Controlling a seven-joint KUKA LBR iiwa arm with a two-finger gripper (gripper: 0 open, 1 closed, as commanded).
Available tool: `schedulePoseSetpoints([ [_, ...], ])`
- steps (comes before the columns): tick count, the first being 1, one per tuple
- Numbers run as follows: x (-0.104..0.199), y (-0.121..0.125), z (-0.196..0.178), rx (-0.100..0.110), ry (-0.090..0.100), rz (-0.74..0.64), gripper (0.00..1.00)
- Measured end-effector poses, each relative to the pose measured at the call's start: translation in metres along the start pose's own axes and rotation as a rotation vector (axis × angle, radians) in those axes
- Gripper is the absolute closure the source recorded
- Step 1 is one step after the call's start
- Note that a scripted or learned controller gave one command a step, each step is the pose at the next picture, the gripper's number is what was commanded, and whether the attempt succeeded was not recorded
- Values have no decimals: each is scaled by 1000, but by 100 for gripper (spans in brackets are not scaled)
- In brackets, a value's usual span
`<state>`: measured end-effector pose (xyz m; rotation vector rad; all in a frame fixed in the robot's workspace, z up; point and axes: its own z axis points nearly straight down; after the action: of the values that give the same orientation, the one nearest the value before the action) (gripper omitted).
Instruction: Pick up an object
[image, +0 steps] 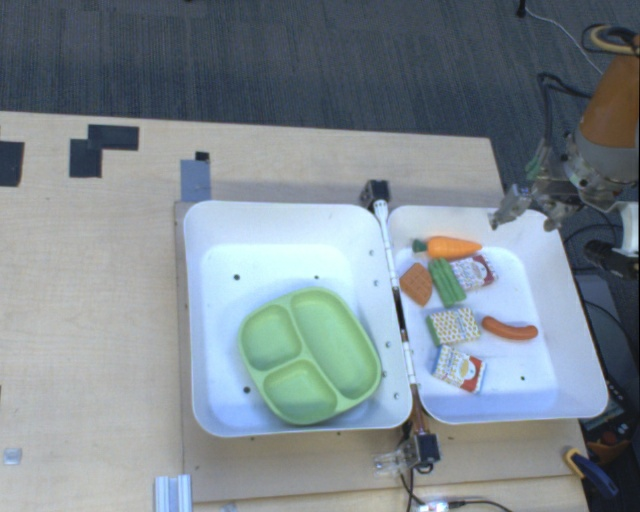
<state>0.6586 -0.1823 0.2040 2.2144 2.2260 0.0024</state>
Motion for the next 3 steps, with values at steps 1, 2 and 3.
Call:
schedulePoseSetpoints([
  [1,46,-46,107,-3,-1,2,0],
  [2,72,-79,114,-14,-3,4,0],
  [3,74,-77,101,-19,1,3,100],
])
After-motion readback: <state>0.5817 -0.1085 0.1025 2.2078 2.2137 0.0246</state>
